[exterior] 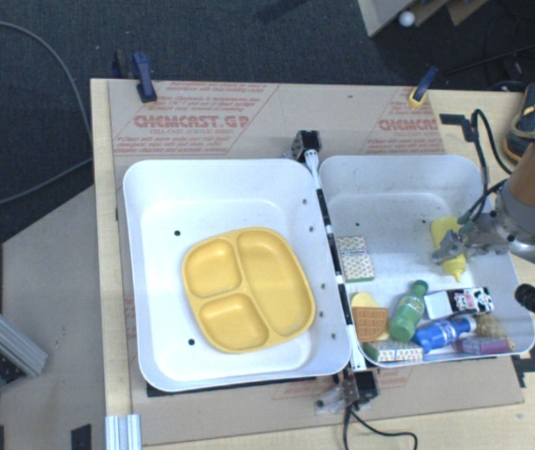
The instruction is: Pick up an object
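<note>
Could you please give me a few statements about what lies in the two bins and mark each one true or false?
1. The yellow divided plate lies in the left bin. True.
2. The green bottle lies in the left bin. False: it lies in the right bin.
3. The hand is over the right bin, at a yellow object. True.
4. The blue bottle stands on the yellow divided plate. False: it lies in the right bin beside the green bottle.

Your target: yellow object [448, 245], small, partly hidden under gripper [454, 244], lying at right bin's [379, 181] three o'clock side.
</note>
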You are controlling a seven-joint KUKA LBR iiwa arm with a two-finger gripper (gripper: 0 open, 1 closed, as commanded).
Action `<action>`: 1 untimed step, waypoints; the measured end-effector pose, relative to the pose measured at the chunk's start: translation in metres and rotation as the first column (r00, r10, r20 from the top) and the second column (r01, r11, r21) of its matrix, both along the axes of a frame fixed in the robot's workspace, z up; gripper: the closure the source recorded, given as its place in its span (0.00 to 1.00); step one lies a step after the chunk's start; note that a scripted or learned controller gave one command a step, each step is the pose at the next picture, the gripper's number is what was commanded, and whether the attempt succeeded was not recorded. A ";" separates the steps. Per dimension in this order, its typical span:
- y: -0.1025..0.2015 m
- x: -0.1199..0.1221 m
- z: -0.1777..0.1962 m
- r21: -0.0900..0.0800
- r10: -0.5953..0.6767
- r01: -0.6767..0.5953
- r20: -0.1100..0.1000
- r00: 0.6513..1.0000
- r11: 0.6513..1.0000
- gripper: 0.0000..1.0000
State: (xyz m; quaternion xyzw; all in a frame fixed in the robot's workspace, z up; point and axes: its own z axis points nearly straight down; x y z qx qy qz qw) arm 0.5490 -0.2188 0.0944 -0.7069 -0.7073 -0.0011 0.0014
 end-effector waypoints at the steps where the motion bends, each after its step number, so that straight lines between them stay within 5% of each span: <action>1: 0.116 0.042 -0.009 -0.004 -0.001 0.001 0.001 1.000 1.000 1.00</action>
